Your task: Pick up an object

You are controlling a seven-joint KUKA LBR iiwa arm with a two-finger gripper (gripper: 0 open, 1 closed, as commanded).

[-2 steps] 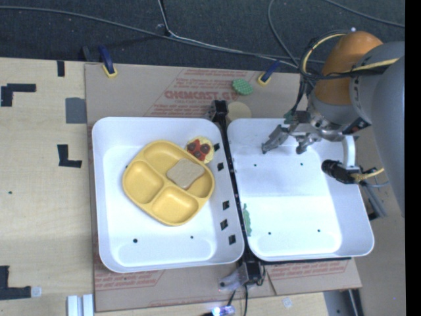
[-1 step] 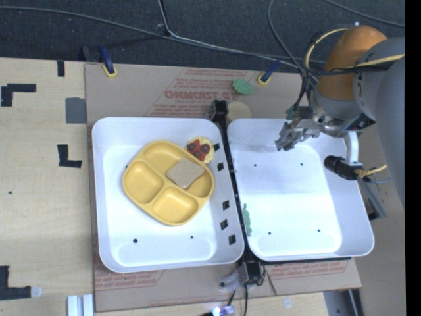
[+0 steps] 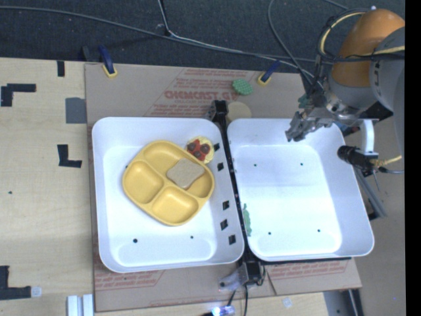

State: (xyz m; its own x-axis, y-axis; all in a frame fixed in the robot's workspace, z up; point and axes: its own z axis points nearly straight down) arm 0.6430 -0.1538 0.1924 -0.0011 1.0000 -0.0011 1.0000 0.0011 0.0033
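My tool hangs over the far right corner of the right bin. I cannot tell from this angle how it is set, and nothing shows in its grip. In the left bin a yellow divided plate lies tilted, with a slice of toast resting in one compartment. A small red and dark toy sits touching the plate's far right edge, close to the bin wall. A green object lies on the table beyond the bins.

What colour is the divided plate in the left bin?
Yellow; the divided plate shows clearly in the camera view.
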